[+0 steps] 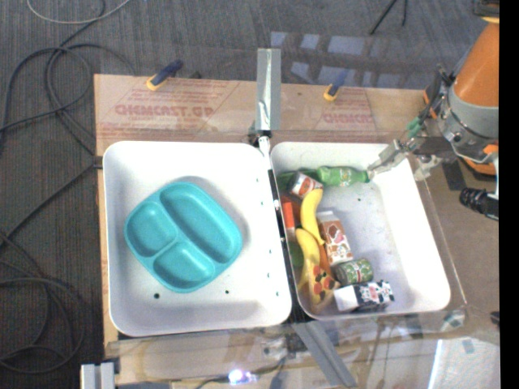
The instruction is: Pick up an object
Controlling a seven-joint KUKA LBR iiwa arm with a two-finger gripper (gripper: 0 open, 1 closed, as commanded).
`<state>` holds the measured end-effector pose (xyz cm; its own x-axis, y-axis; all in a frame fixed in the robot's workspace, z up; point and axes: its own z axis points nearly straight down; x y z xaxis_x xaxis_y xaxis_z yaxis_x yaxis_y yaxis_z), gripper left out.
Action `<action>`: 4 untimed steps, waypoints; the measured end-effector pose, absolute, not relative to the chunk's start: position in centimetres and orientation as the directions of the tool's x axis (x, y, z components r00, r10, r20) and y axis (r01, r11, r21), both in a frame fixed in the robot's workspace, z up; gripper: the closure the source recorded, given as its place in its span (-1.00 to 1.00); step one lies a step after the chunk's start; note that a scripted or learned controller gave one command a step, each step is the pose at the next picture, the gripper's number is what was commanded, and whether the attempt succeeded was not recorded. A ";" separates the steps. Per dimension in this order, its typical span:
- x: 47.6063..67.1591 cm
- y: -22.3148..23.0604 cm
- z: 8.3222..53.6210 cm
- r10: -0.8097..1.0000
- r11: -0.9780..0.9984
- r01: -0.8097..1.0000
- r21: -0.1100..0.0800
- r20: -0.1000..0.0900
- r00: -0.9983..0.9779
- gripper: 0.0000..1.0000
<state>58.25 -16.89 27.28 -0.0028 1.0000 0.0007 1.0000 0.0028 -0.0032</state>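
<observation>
- Two shallow white bins sit side by side on a brown cardboard-covered surface (203, 108); the left white bin (130, 298) and the right white bin (413, 258) touch along their inner rims.
- Left bin holds one turquoise plastic divided plate (184, 235) with three compartments, lying flat, near the middle.
- Right bin: objects crowd along its left wall and lower corner.
- A green plastic bottle (342, 175) lies on its side near the far wall of the right bin, neck pointing toward the arm.
- A small red-and-white can (303, 185) sits just left of the bottle.
- Two yellow bananas: the upper yellow banana (311, 209) and the lower yellow banana (308, 247) run down the left side, nearly touching end to end.
- A small carton with red and brown print (333, 238) lies just right of the bananas.
- A dark green can (354, 271) lies on its side below the carton.
- A black-and-white patterned carton (364, 295) rests at the near edge, touching or almost touching the green can.
- Grey arm with orange band (480, 79) reaches in from the right, above the right bin's far right corner.
- The hand (388, 159) slants down toward the bottle's neck end; its tip is just beside the bottle. Cannot tell whether it is apart or together, nor whether it touches the bottle.
- Two clamps, one blue and yellow (165, 74), grip the far edge of the surface.
</observation>
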 end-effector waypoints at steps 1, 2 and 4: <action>57.0 -19.0 27.6 1.000 -0.031 1.000 -0.002 0.000 0.031 -1.00; 56.9 -18.1 16.4 0.997 0.078 0.997 -0.004 0.001 -0.078 -1.00; 65.7 -17.5 8.5 0.999 0.048 0.998 -0.029 0.000 -0.048 -1.00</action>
<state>65.72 -17.47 8.47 -0.0479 0.9989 -0.0004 0.9984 0.0478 -0.0291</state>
